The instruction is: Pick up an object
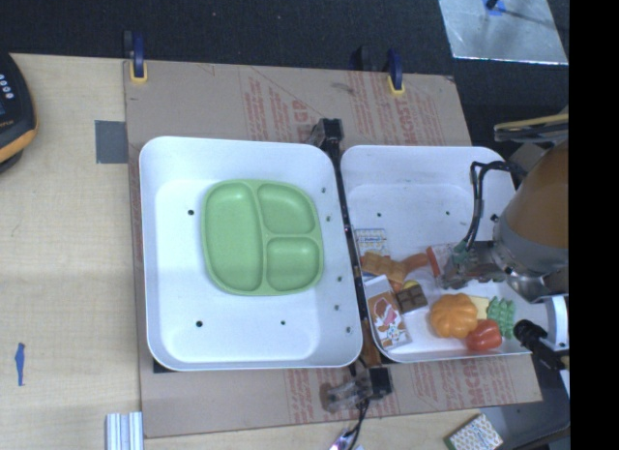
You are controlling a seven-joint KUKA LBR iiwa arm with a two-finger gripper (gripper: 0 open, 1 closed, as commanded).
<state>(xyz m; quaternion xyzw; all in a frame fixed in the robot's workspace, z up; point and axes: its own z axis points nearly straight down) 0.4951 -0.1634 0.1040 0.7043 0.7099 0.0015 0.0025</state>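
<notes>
The right bin (416, 172) holds several toy foods along its near side. An orange pepper-like piece (455, 315) lies beside a red tomato (484, 338) and a green piece (501, 311). A brown-orange piece (397, 266), a small dark chocolate block (411, 296), a printed packet (385, 322) and a small label card (370, 242) lie toward the bin's left wall. My gripper (466, 264) hangs low over the right bin, just above the orange piece and right of the brown-orange one. Nothing is seen held in it.
The left bin (174, 332) carries a green divided plate (261, 235) at its middle. Both bins rest on a cardboard sheet (242, 100) clamped at the back. The arm's grey body (537, 216) covers the right bin's right edge, with a black cable (476, 196) looping beside it.
</notes>
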